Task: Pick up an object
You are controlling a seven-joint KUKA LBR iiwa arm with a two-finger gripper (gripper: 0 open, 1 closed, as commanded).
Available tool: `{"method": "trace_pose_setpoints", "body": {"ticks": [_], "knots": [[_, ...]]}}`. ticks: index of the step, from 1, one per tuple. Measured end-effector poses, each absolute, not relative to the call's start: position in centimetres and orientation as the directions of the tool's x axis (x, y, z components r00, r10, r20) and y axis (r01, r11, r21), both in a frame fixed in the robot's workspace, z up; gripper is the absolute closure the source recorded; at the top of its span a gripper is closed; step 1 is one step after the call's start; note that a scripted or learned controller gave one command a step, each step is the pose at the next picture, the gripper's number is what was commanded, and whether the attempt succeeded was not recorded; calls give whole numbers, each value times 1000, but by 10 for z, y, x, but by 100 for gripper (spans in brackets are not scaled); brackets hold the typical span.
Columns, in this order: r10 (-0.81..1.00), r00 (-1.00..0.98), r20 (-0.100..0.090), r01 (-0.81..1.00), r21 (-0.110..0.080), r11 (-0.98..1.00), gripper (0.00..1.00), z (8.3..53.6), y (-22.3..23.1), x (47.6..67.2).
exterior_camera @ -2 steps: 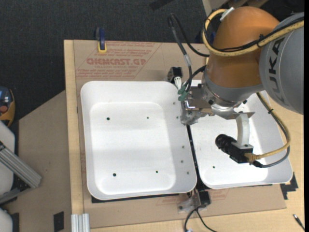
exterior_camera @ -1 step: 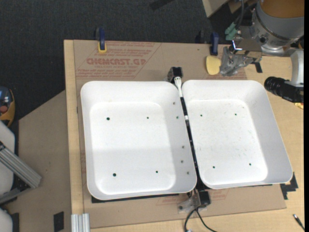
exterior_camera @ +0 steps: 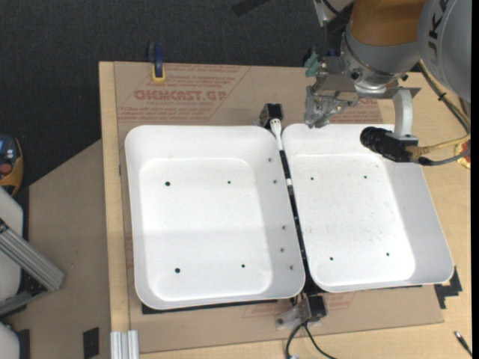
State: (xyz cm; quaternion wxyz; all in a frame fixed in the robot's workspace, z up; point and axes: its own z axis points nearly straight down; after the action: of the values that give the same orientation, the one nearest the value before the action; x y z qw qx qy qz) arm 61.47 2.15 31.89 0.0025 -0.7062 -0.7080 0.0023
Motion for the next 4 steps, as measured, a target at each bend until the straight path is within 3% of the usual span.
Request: {"method": "trace_pose_setpoints", "body": {"ticks": [1, 2, 3, 4], "knots": [[1000, 6, -4, 1000, 6, -6, 100, 335, -49, 637], [1000, -3, 1, 1000, -5, 3, 100, 270, -17, 667], [1000, 0, 1, 1000, -2, 0, 100, 298, -13, 642], [1000, 2, 0, 1000, 1, -2, 100, 340, -23, 604]]}}
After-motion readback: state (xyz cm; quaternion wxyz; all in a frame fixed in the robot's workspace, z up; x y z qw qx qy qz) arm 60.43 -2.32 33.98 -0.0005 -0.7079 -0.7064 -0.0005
